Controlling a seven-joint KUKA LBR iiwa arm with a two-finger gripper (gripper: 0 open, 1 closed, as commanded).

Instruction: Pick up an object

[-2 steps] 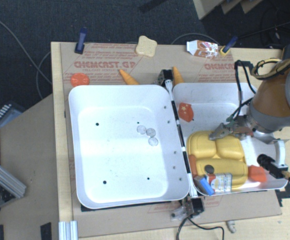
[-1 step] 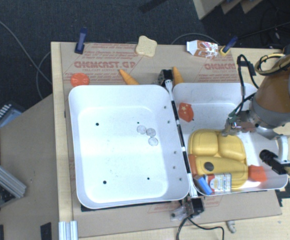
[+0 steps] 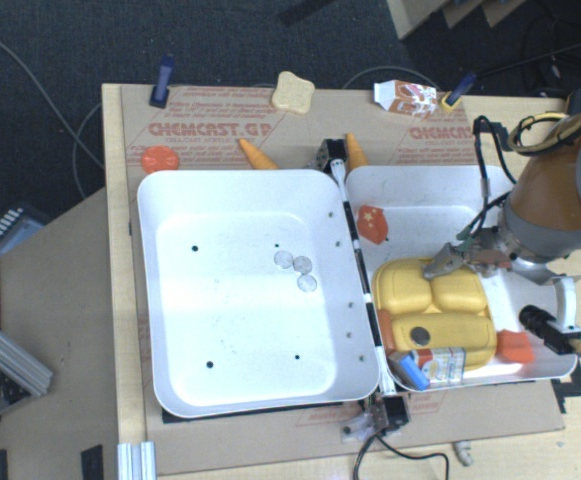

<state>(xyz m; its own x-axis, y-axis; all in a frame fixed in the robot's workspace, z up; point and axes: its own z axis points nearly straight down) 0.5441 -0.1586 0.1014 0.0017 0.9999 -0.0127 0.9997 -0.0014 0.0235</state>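
Camera view caught the gripper point(image 3: 448, 262) low over the yellow block point(image 3: 435, 313) in the right bin point(image 3: 410, 183), approach step; claw state untellable, descent and closing presumably next

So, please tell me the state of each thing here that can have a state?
gripper: low over the yellow block, fingers unclear
yellow block: lying flat in the right bin
orange piece: loose, against the right bin's left wall
left bin: holds three small clear discs
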